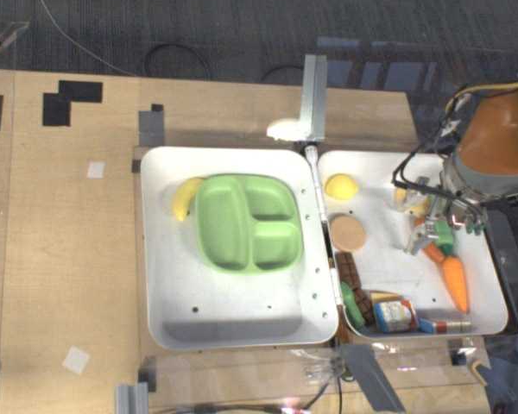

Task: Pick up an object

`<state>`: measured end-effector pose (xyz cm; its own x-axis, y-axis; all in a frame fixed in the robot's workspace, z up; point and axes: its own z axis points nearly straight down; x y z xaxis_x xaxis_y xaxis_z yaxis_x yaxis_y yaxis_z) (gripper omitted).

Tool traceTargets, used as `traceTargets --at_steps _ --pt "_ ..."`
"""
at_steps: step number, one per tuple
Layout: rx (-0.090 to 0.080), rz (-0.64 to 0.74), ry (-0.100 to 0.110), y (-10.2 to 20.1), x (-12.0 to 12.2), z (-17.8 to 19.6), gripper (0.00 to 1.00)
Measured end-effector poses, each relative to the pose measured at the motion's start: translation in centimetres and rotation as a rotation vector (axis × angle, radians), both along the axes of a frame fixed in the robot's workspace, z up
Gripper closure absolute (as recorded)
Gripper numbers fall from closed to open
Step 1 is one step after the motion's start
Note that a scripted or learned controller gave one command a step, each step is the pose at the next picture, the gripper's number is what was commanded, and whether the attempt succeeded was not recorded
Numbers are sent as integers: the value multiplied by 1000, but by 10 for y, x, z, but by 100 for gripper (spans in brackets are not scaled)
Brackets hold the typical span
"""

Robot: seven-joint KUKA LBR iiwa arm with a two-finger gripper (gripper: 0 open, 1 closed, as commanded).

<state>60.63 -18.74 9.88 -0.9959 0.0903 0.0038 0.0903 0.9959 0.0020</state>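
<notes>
Grey and orange, the arm [494, 141] reaches in from the right and bends down over the far right part of the right bin [380, 270]. Its gripper [427, 231] hangs low above the bin floor, just beside the leafy end of a carrot [451, 276] that lies along the right wall. How far the jaws stand apart cannot be told, and nothing can be seen held between them. A lemon [341, 186] sits at the far left of that bin, a tan round disc [348, 232] just nearer, then a chocolate bar [350, 272] along the left wall and a small can [394, 315] at the near edge. In the left bin [168, 300] a green divided plate [246, 222] rests with a banana [186, 198] touching its left rim.
</notes>
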Motion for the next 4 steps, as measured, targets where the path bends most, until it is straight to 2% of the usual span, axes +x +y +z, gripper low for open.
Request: traceTargets --at_steps 1,2,3,4 --pt "-6 -56 -17 -8 -65 -9 0" --pt "-6 -203 -23 -1 -113 -8 0" --pt "-8 10 -25 -9 -113 -8 0" --pt "-11 -1 -25 -5 -113 -8 0"
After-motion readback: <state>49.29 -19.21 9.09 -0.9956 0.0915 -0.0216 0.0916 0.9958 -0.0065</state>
